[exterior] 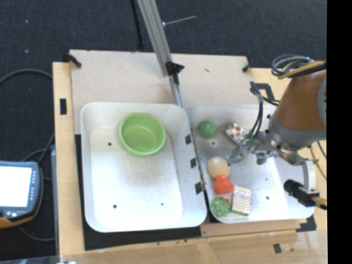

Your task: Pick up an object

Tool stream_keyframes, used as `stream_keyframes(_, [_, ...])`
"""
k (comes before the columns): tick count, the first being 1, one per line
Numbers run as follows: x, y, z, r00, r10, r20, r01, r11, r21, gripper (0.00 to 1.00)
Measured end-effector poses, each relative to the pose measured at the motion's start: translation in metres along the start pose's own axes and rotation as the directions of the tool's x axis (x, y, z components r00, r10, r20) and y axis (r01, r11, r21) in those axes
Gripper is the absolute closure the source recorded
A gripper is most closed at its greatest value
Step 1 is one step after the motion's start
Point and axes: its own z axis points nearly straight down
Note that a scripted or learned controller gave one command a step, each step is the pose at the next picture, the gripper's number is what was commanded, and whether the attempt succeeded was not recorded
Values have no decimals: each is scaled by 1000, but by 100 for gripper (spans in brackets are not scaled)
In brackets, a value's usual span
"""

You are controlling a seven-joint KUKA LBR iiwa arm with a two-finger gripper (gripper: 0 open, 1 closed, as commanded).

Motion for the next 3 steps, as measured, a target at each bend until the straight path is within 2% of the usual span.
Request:
stream_keyframes(1, [0,0,0,1000,2,0,-2,1000,-1,0])
stream_keyframes(2, [-8,-4,60,1000,3,1,-3,1000,7,0])
stream_keyframes(3, [-9,-4,103,1000,3,2,-3,1000,3,0])
